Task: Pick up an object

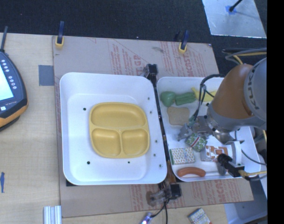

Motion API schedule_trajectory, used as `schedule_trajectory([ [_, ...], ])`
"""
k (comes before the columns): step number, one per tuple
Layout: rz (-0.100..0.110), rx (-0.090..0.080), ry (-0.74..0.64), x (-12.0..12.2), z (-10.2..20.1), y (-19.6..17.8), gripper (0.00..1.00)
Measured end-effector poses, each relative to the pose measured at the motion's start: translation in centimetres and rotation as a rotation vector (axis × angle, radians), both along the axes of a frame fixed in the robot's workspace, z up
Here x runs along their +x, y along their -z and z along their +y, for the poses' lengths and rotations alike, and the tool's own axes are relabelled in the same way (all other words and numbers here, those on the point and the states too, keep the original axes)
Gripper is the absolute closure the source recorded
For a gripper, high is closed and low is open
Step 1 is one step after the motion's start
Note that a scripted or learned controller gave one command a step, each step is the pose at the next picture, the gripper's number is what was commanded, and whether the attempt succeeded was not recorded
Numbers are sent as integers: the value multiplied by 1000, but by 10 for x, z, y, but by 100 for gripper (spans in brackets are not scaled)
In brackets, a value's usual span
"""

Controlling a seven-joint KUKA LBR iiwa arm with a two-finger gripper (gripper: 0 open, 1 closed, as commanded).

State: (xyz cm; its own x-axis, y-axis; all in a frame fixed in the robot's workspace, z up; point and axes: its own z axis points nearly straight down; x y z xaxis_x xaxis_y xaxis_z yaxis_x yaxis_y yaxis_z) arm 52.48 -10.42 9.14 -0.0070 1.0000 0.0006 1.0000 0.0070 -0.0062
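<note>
Hot dog [191, 172], orange-red, at near edge of right bin [166, 84]; just beyond it a green-patterned white card [181, 156] and a small orange-and-white packet [215, 151]. Gripper [192, 129] low over mid-bin clutter beside a green-printed packet [196, 141]; whether it pinches anything cannot be told. Tan slab [178, 115] farther back, then green toy [178, 98] near far wall. Left bin [72, 125] holds yellow three-compartment plate [119, 129]. Teach pendant [5, 91] far left.
</note>
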Motion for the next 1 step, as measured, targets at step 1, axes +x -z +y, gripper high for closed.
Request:
schedule_trajectory([
  [1,-3,-1,3,23,-15,0,0],
])
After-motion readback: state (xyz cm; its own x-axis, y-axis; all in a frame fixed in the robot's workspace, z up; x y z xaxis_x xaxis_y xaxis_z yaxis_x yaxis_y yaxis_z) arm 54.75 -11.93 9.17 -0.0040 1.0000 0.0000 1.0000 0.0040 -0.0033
